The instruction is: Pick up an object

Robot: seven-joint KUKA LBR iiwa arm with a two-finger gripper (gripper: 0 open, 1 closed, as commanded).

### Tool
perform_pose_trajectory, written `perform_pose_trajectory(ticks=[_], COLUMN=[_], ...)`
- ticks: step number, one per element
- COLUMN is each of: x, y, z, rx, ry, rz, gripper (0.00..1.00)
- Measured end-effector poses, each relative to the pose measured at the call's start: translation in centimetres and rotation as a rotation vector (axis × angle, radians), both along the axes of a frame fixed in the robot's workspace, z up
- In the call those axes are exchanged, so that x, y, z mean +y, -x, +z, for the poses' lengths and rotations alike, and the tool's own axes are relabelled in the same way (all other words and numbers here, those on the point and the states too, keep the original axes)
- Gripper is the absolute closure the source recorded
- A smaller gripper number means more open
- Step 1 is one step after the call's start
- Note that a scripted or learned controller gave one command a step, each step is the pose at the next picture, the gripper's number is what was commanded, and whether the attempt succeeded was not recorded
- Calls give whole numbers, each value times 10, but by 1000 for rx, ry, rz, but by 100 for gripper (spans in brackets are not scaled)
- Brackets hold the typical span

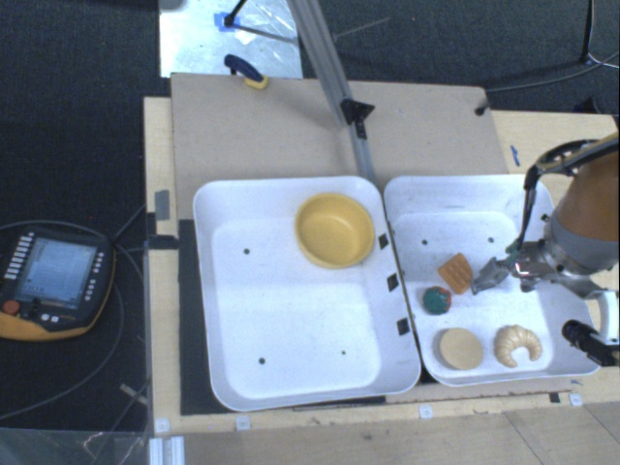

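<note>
Camera view shows the gripper (487, 274) low over the right bin (455, 194), its dark fingers reaching leftward from the arm at the right edge; whether they stand apart or together cannot be told at this size, and nothing is seen between them. The nearest object is the orange-brown block (455, 272), which lies just to the view's left of the fingertips, close beside or perhaps touching them, tilted on a diagonal. Below it sit a small green ball (437, 300), a round tan disc (459, 348) and a croissant-shaped piece (517, 345) near the bin's front wall. The likely pick is the block, needing a short move left. The bin floor is flat, white and uncluttered around it. A yellow bowl (335, 230) rests in the left bin (252, 356), well apart.
</note>
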State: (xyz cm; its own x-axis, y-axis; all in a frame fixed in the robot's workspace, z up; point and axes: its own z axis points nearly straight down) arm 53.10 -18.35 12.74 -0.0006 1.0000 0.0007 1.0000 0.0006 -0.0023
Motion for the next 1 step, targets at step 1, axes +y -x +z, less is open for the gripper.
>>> perform_pose_trajectory(ticks=[1], x=[0], y=[0], z=[-38], rx=[-1], ry=[0], rz=[0], gripper=[0])
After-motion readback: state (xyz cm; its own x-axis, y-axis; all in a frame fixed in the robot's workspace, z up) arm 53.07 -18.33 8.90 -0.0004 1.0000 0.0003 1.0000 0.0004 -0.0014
